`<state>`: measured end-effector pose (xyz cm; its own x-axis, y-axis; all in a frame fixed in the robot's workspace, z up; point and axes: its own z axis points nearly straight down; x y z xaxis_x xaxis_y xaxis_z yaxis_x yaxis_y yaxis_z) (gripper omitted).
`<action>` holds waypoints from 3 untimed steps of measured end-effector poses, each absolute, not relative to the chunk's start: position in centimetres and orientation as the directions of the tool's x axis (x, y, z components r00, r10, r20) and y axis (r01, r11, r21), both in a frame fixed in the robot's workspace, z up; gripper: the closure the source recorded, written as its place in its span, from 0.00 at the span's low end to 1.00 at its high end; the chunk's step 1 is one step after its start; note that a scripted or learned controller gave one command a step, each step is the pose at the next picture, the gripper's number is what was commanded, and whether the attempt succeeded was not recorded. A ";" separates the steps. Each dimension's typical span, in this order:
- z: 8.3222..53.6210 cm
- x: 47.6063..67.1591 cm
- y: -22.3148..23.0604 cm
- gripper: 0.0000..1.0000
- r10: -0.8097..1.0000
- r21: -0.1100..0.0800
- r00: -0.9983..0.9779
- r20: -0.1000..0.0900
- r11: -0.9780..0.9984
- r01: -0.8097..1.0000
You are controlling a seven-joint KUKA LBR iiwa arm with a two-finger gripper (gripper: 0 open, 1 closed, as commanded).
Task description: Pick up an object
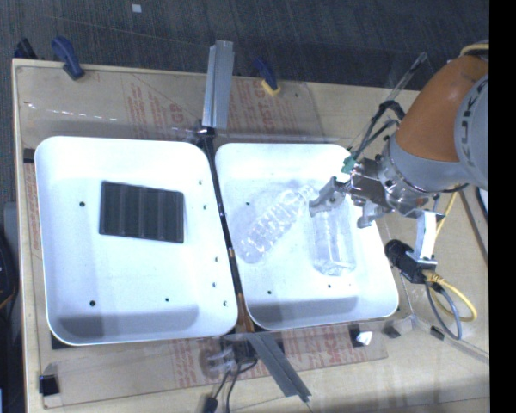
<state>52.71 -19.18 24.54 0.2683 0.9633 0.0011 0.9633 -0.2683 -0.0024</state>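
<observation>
Two clear plastic bottles in right bin (374,304): bottle nearer tool (332,241), other bottle (271,220) beside it toward left bin. You judge: light, slick, crushable; grip mid-body. Tool (348,194) above nearer bottle's top; grip state unclear.

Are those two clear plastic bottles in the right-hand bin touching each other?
Cannot tell. In the camera view the slanted bottle and the upright-lying bottle come close near their caps, but both are see-through against the white bin, so no contact or gap shows plainly.
</observation>
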 end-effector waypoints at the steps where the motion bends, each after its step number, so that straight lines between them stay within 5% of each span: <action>1: 26.1 47.7 -15.4 0.00 0.964 -0.002 0.265 0.000 -0.265 0.964; 2: 29.7 49.9 -17.8 0.00 0.972 -0.001 0.234 0.000 -0.234 0.972; 3: 28.2 50.5 -19.9 0.00 0.976 -0.005 0.218 0.000 -0.218 0.976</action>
<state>50.50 -19.95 28.22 0.2183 0.9759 -0.0001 0.9759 -0.2183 -0.0048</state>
